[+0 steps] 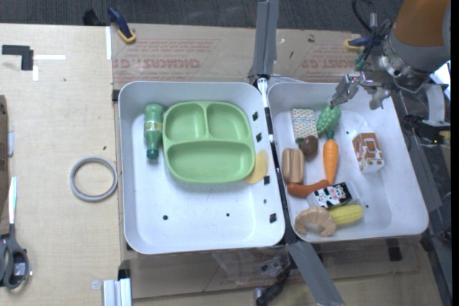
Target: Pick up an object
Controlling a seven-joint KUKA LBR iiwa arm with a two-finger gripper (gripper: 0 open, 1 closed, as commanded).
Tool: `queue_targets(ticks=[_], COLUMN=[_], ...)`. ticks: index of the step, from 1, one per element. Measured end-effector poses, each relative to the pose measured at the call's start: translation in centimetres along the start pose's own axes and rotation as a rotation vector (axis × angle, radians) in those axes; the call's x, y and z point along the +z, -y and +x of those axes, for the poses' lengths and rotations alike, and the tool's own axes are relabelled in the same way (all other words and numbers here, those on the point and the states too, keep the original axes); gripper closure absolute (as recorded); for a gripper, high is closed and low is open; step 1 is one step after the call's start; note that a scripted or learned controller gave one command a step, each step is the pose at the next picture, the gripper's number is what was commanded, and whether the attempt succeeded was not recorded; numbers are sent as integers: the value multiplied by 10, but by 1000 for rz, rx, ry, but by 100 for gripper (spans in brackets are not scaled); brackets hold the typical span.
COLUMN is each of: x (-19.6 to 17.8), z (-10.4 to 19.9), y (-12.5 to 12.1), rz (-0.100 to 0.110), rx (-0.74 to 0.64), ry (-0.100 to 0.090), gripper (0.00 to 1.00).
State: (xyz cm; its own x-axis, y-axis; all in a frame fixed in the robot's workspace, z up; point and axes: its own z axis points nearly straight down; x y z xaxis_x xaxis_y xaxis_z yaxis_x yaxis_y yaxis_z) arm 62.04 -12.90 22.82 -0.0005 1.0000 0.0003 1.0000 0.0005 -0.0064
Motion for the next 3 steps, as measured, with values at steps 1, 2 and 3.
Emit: queue_targets(ticks=[1,2,3], x=[129,133,133], z=[19,-23,18], y=[-25,-42,-42], rz=[-4,-10,-13], rx=[-48,-251,-428], ry=[1,2,5], gripper=[0,0,0])
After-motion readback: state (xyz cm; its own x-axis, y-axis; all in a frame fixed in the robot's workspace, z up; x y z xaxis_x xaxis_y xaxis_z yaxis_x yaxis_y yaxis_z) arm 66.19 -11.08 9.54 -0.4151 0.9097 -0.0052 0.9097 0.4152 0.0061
